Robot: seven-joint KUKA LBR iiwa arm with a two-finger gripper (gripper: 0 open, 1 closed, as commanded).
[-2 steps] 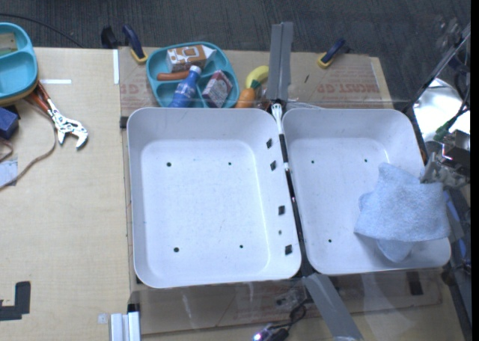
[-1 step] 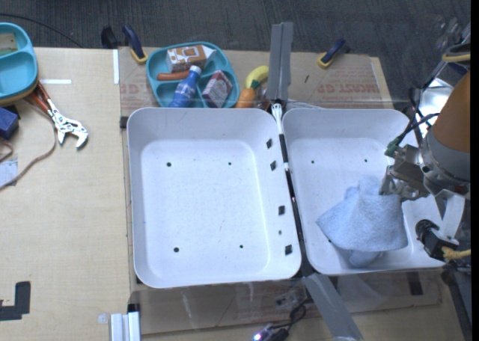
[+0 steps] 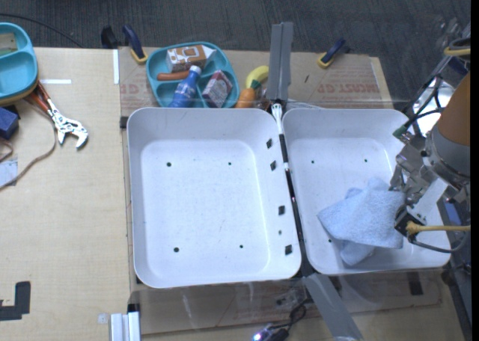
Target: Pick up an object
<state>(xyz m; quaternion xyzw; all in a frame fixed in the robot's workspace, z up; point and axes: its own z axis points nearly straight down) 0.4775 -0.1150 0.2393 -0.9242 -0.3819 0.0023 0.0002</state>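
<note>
The thing for me to pick is the light blue cloth [image 3: 361,221], which lies crumpled in the right bin [image 3: 337,134], in its near right part, with one fold reaching toward the near wall. It is the one object I can see in either bin; the left bin [image 3: 150,205] shows just its white floor.

To do this step well, I think I should come down on the highest bunch of the cloth, not on a flat edge, because a thin single layer may slip out from between the fingers. A soft cloth gives way, so I judge I must go deep enough to catch a fold, yet stop before I press on the floor of the bin. Afterward the lift should be straight up and slow, since a hanging corner may drag on the wall.

My claw [image 3: 408,197] is at the right edge of the cloth, touching it or just beside it; I cannot tell which. I also cannot tell how it is set. My arm [image 3: 456,126] enters from the right, over the right wall of the bin, with the wrist bent downward toward the cloth.

Behind the bins, on the desk [image 3: 67,220], stands a blue tray [image 3: 161,85] with small items.
</note>
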